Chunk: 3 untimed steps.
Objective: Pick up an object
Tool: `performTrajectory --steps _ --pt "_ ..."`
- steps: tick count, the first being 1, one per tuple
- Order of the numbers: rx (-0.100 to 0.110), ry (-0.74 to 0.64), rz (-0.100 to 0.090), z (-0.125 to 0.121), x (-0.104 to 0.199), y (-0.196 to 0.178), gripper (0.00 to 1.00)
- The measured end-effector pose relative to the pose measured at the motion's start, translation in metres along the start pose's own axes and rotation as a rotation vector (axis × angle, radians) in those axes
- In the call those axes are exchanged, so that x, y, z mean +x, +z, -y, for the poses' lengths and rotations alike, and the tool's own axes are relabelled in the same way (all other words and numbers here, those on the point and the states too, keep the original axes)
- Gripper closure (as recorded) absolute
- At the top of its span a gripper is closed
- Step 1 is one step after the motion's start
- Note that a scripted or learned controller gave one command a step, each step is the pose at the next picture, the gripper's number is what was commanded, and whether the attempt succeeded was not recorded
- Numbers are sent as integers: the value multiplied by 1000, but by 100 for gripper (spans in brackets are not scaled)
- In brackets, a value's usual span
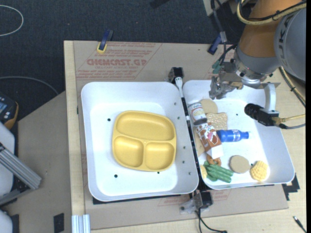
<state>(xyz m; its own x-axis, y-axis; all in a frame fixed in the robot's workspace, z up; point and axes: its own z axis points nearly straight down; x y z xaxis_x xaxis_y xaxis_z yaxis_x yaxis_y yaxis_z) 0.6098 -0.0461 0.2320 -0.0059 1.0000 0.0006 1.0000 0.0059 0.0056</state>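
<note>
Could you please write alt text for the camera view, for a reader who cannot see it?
A grey and orange robot arm's gripper hangs over the right bin's far corner, above scattered toy food and a blue bottle. The left bin holds a yellow divided tray.

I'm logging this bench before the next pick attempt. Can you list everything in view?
Divided plastic plate: 1, yellow, left bin.
Small plastic bottle: 1, blue, right bin centre.
Small jar with label: 1, red and white, right bin near the divider.
Square cracker: 1, tan, beside the jar.
Round cookie: 1, tan, right bin front.
Toy corn piece: 1, yellow, right of the cookie.
Toy bean pods: 1 bunch, green, right bin front.
White bins: 2, side by side.
Gripper: 1, grey, above the right bin's back.
</note>
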Motion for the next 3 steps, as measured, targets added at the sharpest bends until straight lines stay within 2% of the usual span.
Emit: performTrajectory --steps 1,2,3 --pt "1 1 0 -38 39 16 100" --pt "1 2 1 -55 61 14 100" --pt "0 6 2 -48 54 -4 100"
